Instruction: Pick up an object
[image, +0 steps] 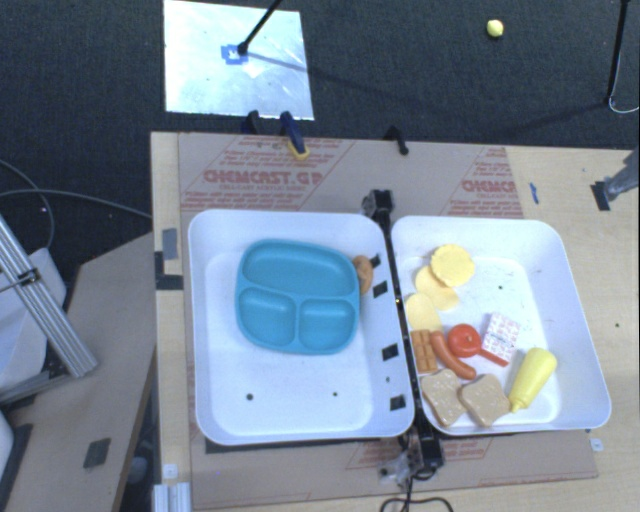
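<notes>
Right shallow white bin (575, 300) holds the toy food: yellow plastic mustard bottle (532, 378), red tomato (464, 340), bread slices (484, 400). Blue divided plate (297, 296) sits in the left white bin (215, 330). Can't tell the pincer's state.

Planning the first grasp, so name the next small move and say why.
Probably bring the arm in from the right and lower it over the yellow bottle in the right bin. It lies at the edge of the food pile with bare bin floor on its right, whereas the tomato, sausage and bread slices sit packed together. That free side seems to offer the easiest approach.
</notes>
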